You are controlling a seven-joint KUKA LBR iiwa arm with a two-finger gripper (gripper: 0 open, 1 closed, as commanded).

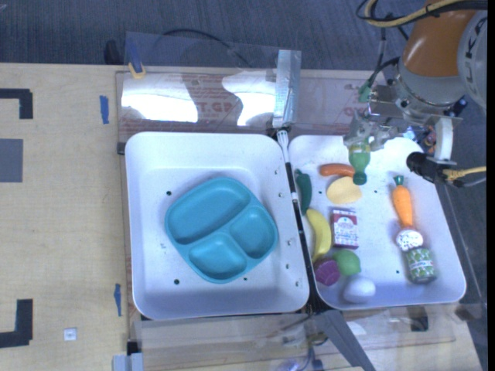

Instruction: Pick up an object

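Observation:
My gripper hangs over the back of the right bin, near its left half. A small pale green toy with a darker tip sits between its fingers, lifted just above an orange-red sausage shape and a yellow lemon-like piece. Further forward in that bin lie a banana, a red and white carton, a purple piece, a green ball and a white egg. A carrot and a jar of green peas lie on the right side.
The left bin holds a teal divided plate. A dark green piece lies against the wall between the bins. A black part of the arm overhangs the right bin's back right corner.

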